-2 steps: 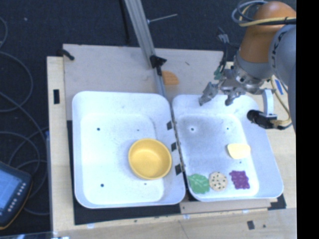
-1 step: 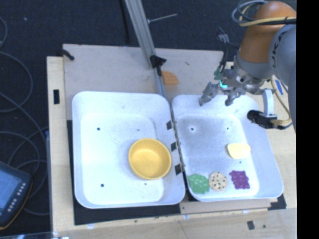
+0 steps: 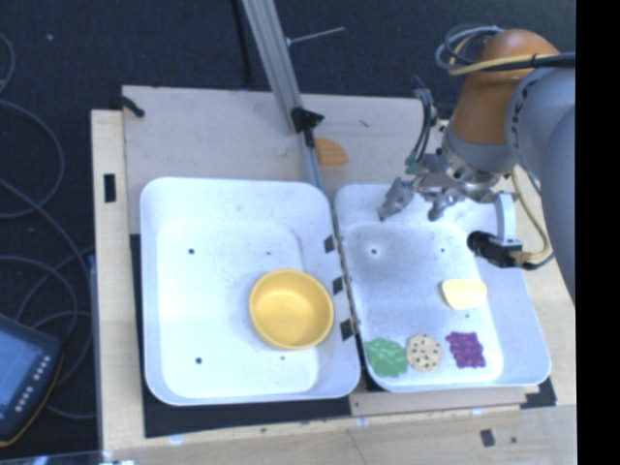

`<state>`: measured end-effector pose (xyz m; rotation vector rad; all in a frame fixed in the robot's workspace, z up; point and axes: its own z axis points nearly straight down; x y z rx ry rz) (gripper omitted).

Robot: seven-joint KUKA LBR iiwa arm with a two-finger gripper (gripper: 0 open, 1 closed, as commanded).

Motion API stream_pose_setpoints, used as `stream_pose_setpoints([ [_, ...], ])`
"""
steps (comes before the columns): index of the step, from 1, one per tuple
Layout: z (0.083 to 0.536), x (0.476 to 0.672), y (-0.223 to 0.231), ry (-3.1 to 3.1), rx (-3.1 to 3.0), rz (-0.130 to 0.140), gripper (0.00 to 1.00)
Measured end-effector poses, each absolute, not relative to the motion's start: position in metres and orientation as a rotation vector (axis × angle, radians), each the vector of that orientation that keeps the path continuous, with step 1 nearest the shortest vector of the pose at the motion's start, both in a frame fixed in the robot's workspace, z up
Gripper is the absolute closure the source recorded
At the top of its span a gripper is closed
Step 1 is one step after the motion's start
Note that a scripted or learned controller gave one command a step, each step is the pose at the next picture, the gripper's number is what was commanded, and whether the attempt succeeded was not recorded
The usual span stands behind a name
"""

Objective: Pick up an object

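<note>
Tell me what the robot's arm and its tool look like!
The arm is fat, round and grey, with a shiny orange band above the wrist. Thin pale cables loop over the top. The tool is small, made of grey metal, with two pointy fingers. A black part sticks out beside it.

Robot lab: bench (image 3: 111, 260), cables (image 3: 39, 260).

No legible text, label or number anywhere.

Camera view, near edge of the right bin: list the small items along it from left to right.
Green leafy piece → round speckled cookie → purple grape-like cluster.
</note>
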<state>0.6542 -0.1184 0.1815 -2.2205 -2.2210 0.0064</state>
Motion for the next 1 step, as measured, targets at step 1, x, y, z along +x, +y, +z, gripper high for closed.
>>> stream_pose_setpoints([
  [1,0.1386,0.6507,-0.1229,-2.22,-2.222,0.006,0.0],
])
